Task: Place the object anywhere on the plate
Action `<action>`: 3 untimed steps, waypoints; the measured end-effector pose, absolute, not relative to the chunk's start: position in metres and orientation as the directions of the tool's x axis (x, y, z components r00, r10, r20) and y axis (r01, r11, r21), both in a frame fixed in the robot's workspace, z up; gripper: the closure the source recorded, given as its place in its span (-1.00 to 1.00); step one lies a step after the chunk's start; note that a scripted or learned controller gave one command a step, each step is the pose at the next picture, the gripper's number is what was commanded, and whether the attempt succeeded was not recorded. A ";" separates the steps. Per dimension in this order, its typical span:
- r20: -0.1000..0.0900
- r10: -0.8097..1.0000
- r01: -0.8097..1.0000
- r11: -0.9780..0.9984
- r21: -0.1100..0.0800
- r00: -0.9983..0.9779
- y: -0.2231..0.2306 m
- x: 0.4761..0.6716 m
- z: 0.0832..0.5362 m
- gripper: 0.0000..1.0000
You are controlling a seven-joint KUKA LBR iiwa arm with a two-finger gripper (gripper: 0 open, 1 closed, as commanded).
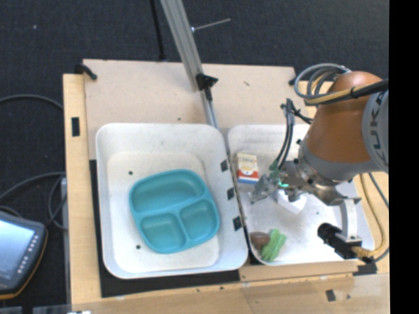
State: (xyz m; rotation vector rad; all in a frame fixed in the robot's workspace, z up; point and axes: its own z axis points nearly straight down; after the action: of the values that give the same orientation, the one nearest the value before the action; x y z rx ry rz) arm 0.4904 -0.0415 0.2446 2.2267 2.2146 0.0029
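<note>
Object: you have three candidates in the right white bin (pixel 340 237): a small red-and-white cardboard carton (pixel 247 167), a green soft-looking pod-shaped piece (pixel 274 245), and a brown rounded lump (pixel 260 239). Which one the program is after, you cannot tell.
Where it lies: the carton stands just right of the divider between the two bins, upper part; the green piece and brown lump touch each other at the near corner, also just right of that divider.
Gripper: the grey two-finger gripper (pixel 283 191) hangs right of the carton and above the green piece, over something white (pixel 292 204). Jaw state is not readable under the wrist, so do not count anything as held.
Step in hand: by my reading, a pick in the right bin, not yet proven.
Doing it well: confirm an item sits between the jaws before you lift; clear the divider rims with height, then cross left.
Plate: the teal plastic plate (pixel 174 209), rounded-rectangular with three compartments, lies left of the divider in the left white bin (pixel 118 149). Any compartment will do.
Materials: the carton is stiff and flat-sided, likely the easiest to pinch; the green piece looks squashy; the lump may roll. Bins are speckled, shallow, smooth-walled.
</note>
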 end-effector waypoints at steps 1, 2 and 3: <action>0.001 1.000 1.000 0.005 -0.004 -0.005 0.008 0.489 0.198 -1.00; 0.001 1.000 1.000 0.001 0.001 -0.001 0.006 0.490 0.201 -1.00; 0.001 1.000 1.000 -0.002 0.001 0.002 0.006 0.490 0.201 -1.00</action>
State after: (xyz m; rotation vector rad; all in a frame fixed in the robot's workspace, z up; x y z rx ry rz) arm 0.4901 0.0056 0.2006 2.2234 2.2194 0.0024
